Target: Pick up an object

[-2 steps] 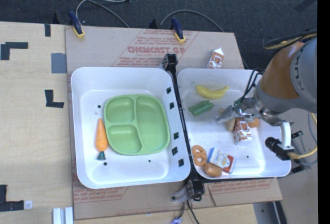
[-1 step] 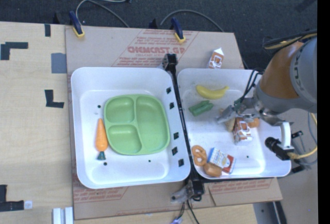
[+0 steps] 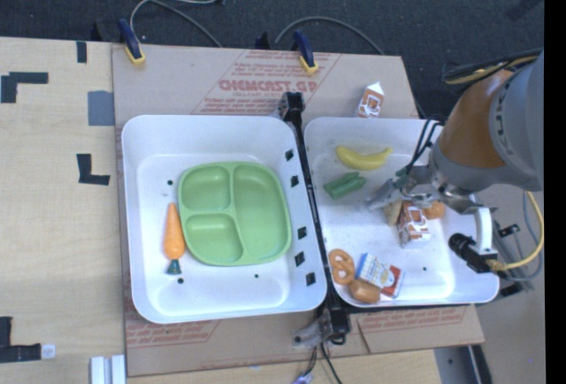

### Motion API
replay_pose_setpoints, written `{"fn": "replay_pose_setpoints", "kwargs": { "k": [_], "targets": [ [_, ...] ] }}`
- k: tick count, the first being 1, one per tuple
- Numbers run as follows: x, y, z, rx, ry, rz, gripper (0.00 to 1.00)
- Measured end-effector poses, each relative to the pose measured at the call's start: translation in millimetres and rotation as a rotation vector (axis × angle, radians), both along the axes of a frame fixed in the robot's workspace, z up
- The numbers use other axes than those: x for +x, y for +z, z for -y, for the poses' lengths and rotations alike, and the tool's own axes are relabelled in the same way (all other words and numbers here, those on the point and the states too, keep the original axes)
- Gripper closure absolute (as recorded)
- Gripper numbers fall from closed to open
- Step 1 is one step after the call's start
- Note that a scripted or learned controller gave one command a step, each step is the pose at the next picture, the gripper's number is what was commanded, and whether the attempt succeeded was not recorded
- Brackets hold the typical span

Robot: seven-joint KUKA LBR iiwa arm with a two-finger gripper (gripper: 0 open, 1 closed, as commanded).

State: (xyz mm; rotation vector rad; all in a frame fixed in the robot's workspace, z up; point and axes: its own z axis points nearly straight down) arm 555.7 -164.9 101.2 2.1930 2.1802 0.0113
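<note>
My gripper (image 3: 389, 195) reaches into the right bin (image 3: 442, 285) from the right, low over its middle. It sits just right of a green pod-shaped toy (image 3: 343, 186) and just above a small white and orange carton (image 3: 414, 224) that lies beside it. A yellow banana (image 3: 363, 157) lies farther back. At the bin's front are a pretzel (image 3: 340, 264), a blue and white packet (image 3: 378, 272) and an orange bun (image 3: 363, 291). I see nothing held.
The left bin (image 3: 141, 161) holds a green divided plate (image 3: 234, 212) and an orange carrot (image 3: 173, 232) at its left. A small milk carton (image 3: 372, 100) stands on the cardboard behind the right bin. The black divider (image 3: 305, 196) separates the bins.
</note>
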Motion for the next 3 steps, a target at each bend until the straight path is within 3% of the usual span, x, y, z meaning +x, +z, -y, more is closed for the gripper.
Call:
{"fn": "replay_pose_setpoints", "kwargs": {
  "k": [1,2,3],
  "targets": [
    [0.1,2.4,1.8,0.01,0.008,0.006,1.0],
    [13.7,2.5,-10.7,0.014,0.01,0.009,1.0],
    [2.3,107.0,-129.0,0.031,0.009,-0.04,1.0]
  ]
}}
